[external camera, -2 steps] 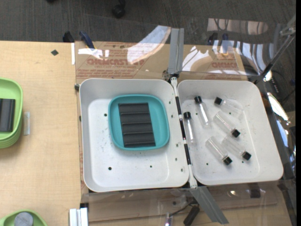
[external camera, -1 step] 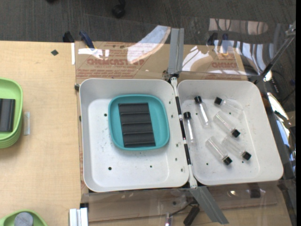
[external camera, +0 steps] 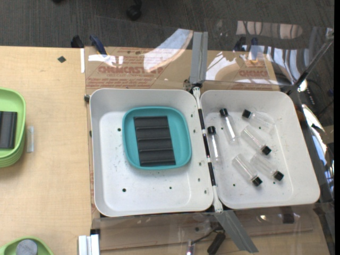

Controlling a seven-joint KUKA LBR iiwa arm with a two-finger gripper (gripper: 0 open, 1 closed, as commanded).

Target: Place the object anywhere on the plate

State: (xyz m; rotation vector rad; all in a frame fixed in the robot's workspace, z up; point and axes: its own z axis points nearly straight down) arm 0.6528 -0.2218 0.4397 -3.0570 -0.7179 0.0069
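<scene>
A teal square plate (external camera: 182, 142) lies in the left white bin (external camera: 111, 174), with a dark ribbed insert (external camera: 154, 139) at its middle. In the right white bin (external camera: 297, 190) lie several clear tubes with black caps. One tube (external camera: 227, 122) lies near the top left of that bin, another tube (external camera: 212, 142) rests along the bin's left wall, and a third tube (external camera: 247, 172) lies lower in the middle.
A green tray (external camera: 16, 142) holding a dark block sits at the far left of the wooden bench. A clear plastic sheet and a metal divider (external camera: 199, 57) stand behind the bins. A green lid (external camera: 24, 247) shows at the bottom left corner.
</scene>
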